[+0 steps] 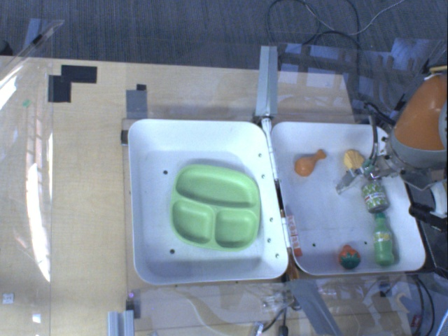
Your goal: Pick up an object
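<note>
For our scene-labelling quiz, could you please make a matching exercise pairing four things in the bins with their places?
Things:
1. green divided plate
2. orange drumstick toy
3. green bottle
4. gripper

Places:
A. right bin, near right corner
B. left bin, middle
C. right bin, far right part
D. right bin, far left part

Pairs: 1-B, 2-D, 3-A, 4-C

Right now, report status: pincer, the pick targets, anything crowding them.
Pincer low in right bin, finger state unclear. Nothing seen held. Yellow item and green bottle right beside it. Drumstick toy stands apart. Green divided tray in left bin.
</note>
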`<state>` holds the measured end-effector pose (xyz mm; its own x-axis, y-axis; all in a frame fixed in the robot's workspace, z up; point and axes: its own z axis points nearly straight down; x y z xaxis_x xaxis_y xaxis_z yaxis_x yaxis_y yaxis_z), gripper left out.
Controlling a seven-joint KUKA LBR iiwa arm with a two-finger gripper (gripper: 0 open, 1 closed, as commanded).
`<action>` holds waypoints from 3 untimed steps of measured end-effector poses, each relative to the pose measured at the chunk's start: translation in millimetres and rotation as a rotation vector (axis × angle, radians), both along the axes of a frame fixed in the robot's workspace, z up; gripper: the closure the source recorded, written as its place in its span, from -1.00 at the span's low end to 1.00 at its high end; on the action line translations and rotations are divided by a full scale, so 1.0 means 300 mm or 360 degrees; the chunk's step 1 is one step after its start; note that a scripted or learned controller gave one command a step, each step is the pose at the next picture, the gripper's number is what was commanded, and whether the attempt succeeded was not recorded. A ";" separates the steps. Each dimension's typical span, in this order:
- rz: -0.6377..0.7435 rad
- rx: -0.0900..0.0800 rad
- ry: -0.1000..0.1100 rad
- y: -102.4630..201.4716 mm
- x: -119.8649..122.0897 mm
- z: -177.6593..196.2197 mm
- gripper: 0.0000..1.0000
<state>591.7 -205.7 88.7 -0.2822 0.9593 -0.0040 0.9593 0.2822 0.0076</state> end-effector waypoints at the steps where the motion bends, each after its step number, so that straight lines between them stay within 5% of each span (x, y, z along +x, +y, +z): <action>1: -0.0093 0.0000 -0.0003 -0.001 -0.176 0.001 -1.00; 2: -0.0018 -0.0002 -0.0006 -0.003 -0.336 0.002 -1.00; 3: -0.0209 0.0002 -0.0005 0.020 -0.061 -0.001 -1.00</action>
<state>573.5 -199.7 88.5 -0.1541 0.9880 -0.0038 0.9880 0.1542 0.0110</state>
